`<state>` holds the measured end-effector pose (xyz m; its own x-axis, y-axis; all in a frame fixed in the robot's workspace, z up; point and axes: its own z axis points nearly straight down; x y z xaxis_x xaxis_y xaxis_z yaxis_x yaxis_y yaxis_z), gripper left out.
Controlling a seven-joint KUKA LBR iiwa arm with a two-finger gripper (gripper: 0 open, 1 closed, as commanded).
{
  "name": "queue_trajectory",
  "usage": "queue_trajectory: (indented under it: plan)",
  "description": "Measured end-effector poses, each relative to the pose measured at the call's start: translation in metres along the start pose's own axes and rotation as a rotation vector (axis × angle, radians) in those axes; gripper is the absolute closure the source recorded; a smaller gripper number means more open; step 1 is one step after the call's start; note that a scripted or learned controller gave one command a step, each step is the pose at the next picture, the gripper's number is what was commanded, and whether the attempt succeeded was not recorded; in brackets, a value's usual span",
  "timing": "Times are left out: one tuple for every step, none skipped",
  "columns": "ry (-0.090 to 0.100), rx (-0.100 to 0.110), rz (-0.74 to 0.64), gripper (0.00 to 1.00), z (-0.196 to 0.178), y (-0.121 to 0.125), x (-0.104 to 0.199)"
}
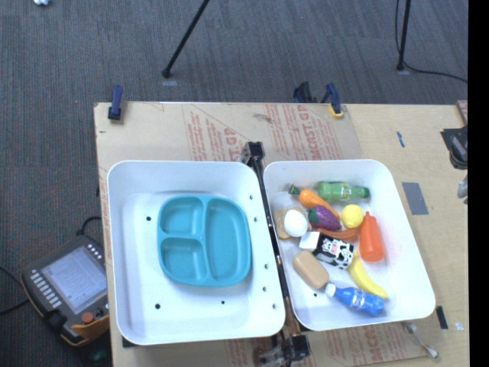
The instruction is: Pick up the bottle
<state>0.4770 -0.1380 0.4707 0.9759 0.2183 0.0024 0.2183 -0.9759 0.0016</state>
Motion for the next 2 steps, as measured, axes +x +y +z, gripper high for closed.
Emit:
queue_trajectory:
  plan:
    - [-0.002,0.001,-0.012,1.00,0.012,-0.010,0.002]
    - [-0.003,0.002,-0.013,1.00,0.029,-0.018,0.003]
